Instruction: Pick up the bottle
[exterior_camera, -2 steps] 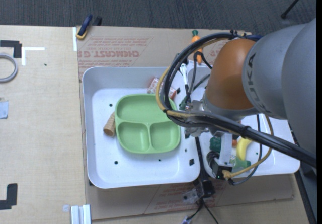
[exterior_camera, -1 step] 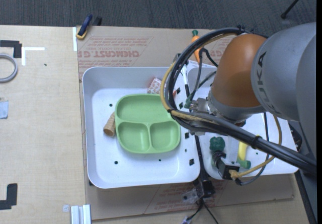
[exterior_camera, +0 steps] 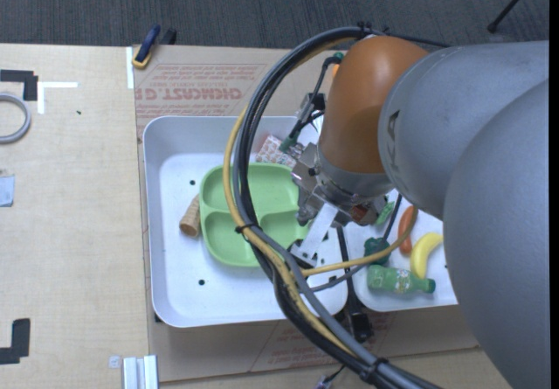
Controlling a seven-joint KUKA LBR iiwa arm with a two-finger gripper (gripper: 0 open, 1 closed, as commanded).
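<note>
Two white bins share the table (exterior_camera: 70, 204). A green bottle (exterior_camera: 400, 281) lies on its side in the right bin (exterior_camera: 444, 295), lower right of centre, just beside a banana (exterior_camera: 424, 253). The hand (exterior_camera: 341, 204) hangs mid-frame by the green plate (exterior_camera: 249, 204) in the left bin (exterior_camera: 175, 278) – wide or narrow, I cannot tell.

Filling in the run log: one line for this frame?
bottle: lying in view-right bin, by banana | arm: over bins' seam | pick: not yet done
</note>
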